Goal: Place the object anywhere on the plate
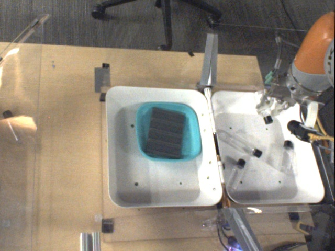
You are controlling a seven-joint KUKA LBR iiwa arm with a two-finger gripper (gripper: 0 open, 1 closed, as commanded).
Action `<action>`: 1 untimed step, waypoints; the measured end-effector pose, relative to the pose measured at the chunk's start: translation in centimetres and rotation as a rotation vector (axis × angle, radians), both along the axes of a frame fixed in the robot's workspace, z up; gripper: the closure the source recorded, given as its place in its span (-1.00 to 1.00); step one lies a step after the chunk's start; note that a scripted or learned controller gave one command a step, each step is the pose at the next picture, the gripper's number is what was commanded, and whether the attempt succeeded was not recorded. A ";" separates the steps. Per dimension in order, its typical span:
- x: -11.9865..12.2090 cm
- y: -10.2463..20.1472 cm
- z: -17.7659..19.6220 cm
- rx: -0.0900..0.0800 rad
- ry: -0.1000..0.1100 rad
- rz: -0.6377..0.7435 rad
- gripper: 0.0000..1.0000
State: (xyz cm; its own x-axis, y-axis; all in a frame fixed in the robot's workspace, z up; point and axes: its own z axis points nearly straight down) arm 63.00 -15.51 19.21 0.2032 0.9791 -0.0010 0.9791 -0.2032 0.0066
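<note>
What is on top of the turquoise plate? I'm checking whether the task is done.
A dark ridged block lies flat on the turquoise plate, covering its middle, so the plate surface underneath is hidden.

Turquoise plate (pixel 193 135), dark grey ribbed block (pixel 166 133), white bins (pixel 118 156), orange-banded arm (pixel 316 46)

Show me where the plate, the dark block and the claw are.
plate (pixel 194 135): camera view, on its bare teal right rim.
block (pixel 166 133): camera view, on the middle of its ridged top.
claw (pixel 268 109): camera view, between its tips.
</note>
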 end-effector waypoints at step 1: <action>-8.1 3.7 -3.1 0.002 0.003 0.135 1.00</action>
